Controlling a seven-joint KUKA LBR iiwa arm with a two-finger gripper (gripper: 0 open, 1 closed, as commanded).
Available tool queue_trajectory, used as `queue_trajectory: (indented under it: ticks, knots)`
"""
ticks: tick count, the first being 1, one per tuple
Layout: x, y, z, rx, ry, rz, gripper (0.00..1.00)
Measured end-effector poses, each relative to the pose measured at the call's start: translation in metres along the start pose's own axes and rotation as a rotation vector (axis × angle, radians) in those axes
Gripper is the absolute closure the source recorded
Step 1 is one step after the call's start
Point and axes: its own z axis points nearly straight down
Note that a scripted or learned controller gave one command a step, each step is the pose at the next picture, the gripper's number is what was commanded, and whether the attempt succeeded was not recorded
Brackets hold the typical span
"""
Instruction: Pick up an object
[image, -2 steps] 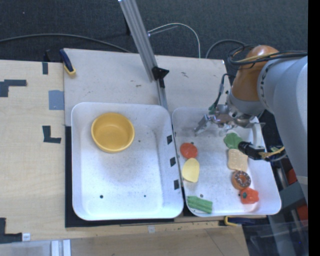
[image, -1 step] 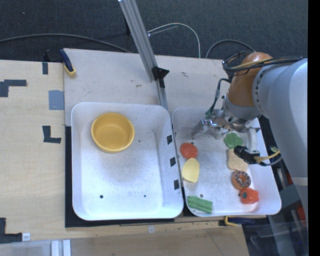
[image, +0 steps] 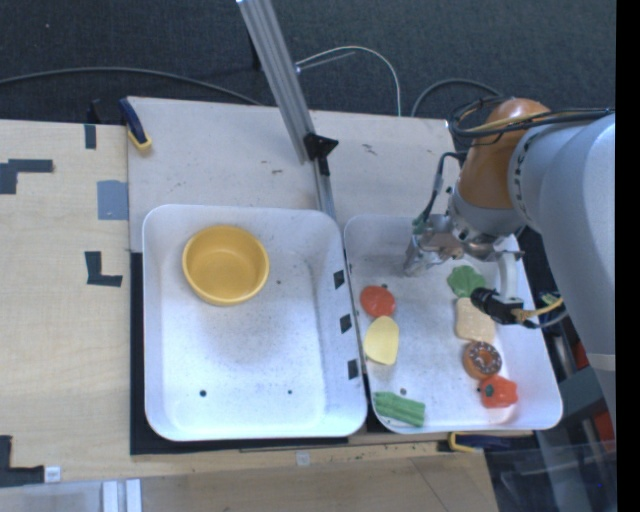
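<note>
Two shallow white bins sit side by side on the bench, and over the right bin (image: 440, 395) the gripper (image: 425, 255) hangs low near its far wall; whether it is open or shut I cannot tell. Nearest it lie a green piece (image: 464, 280) and a red piece (image: 377, 300), likely targets, with a yellow piece (image: 381, 340), cracker (image: 474, 322) and doughnut (image: 482, 359) further off, loose for easy picking
</note>
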Motion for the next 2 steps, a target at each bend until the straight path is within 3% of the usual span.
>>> queue_trajectory:
  ticks: [2]
  knots:
    - [-0.004,0.002,-0.116,-0.008,0.000,0.001,1.00]
